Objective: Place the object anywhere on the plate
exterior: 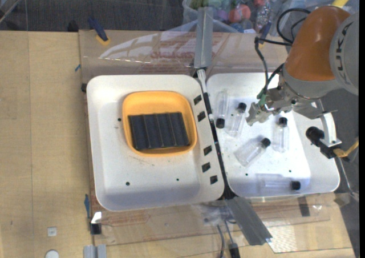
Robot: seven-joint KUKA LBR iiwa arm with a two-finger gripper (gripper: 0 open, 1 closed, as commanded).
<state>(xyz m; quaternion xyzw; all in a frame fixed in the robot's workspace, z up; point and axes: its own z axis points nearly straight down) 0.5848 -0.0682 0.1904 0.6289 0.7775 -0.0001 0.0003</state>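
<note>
- Grey two-finger gripper [255,115] hovering over right white bin [319,180], centre-right of frame; finger state: cannot tell.
- Clear plastic vials with black caps [251,149] lying scattered there.
- Orange square plate [158,100] sitting in left bin [108,137].

Bench [40,137]: lying tan and flat, carrying two bins.
Left bin [102,154]: sitting at 9 o'clock, touching its neighbour.
Right bin [319,185]: sitting at 3 o'clock.
Clear sheet [142,51]: lying at 12 o'clock.
</note>
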